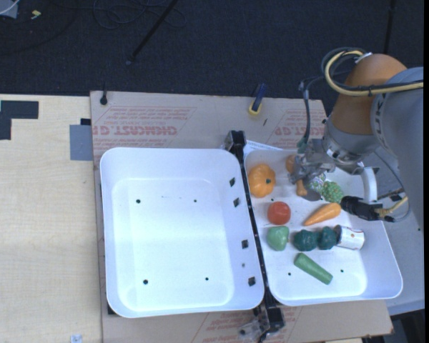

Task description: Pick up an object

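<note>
The claw [309,171] is seen low in the right white plastic bin [375,281], at its upper part, near a small orange pumpkin toy [261,180]. Whether it is apart or together cannot be told.

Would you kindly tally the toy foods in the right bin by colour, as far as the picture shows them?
Orange: 2, the pumpkin and the carrot
Red: 1, the tomato
Green: 4, pepper, cucumber, dark vegetable, leafy piece
Total: 7, leaving out anything hidden beneath the gripper
</note>
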